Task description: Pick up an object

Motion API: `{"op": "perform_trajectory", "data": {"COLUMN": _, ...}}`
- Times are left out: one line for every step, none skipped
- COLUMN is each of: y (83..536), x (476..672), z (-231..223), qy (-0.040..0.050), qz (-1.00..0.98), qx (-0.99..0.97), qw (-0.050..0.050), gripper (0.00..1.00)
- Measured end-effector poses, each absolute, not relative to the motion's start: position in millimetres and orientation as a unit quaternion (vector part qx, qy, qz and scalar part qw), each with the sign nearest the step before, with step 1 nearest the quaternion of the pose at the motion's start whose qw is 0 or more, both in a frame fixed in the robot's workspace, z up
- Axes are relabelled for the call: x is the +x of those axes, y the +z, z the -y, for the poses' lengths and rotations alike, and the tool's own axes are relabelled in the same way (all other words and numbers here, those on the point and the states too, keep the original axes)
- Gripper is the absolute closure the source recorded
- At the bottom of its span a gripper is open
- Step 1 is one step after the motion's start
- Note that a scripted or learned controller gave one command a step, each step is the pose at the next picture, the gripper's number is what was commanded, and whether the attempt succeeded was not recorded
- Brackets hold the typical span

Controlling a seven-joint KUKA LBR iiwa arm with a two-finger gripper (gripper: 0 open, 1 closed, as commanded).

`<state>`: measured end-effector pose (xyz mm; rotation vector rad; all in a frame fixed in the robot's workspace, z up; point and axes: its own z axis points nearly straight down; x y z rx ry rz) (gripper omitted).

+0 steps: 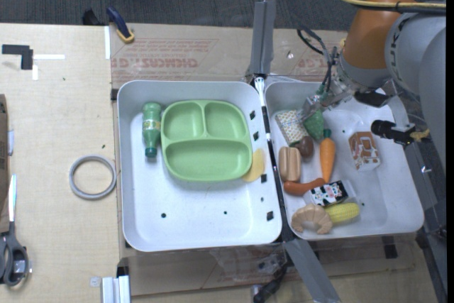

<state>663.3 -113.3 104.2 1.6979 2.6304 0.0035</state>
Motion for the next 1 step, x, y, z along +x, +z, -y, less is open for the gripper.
{"op": "perform_trajectory", "data": {"y": 189.1, "x": 659.4, "z": 51.5, "qy": -0.0012, "qz": -0.839, "qx": 0.543, "qw": -0.001, "gripper": 1.00}}
